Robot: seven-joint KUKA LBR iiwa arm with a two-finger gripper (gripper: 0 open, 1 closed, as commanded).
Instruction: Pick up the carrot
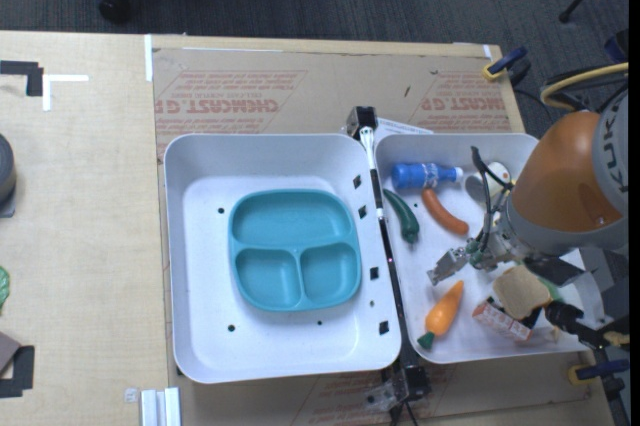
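carrot, small orange tapered plastic [444,308], lay in right white bin [408,150], long axis slanted, just below-left of grey metal jaws [452,264]; jaws' state impossible to tell.

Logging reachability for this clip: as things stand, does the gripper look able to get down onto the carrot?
Probably yes. The gripper hangs over the right bin, just above the carrot, whose top is uncovered. The sausage and green pepper lie apart, further up the bin.

High fixed camera, slanted down (both bins [270,154])
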